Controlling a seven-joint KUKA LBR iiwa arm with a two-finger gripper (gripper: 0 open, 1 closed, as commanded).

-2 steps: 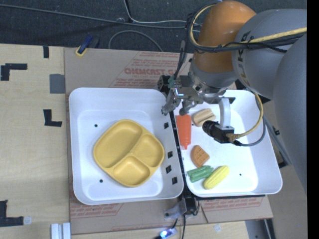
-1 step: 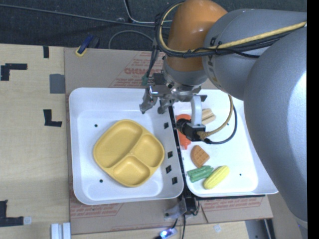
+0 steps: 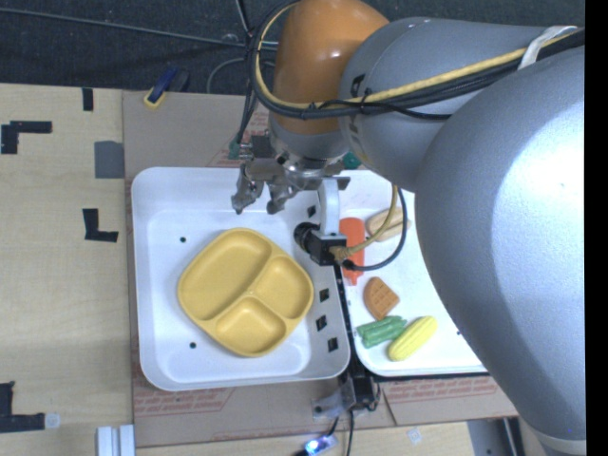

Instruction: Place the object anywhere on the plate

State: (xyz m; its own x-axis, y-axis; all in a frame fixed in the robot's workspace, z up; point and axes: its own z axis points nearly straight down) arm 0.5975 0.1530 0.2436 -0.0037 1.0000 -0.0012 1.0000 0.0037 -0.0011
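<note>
The arm [image 3: 475,160] occupies the right and upper part of the view; its grey body hides much of the right bin [image 3: 418,354] and runs off the frame edge. The orange band [image 3: 318,41] sits directly above the wrist.

The left bin [image 3: 157,255] lies below and to the left of the jaws. Its far rim passes just behind them. The yellow plate [image 3: 245,291] rests in this bin, below the jaws and well apart from them. It has three compartments, all fully visible, with nothing resting in them.

The gripper [image 3: 261,199] hangs over the far part of the left bin, above the plate's far edge. Two dark fingertips are visible with a narrow gap between them; the jaws stand slightly apart. Nothing is seen between them.

In the right bin, to the right of and below the jaws, lie four small items. An orange-red piece [image 3: 351,240] is partly hidden by a black fitting and cables; its shape cannot be made out. Further from the jaws lie a brown waffle-like piece [image 3: 381,298], a green pod [image 3: 380,331] and a yellow corn cob [image 3: 413,336], the last two touching. Which of these is the task's object cannot be told.
</note>
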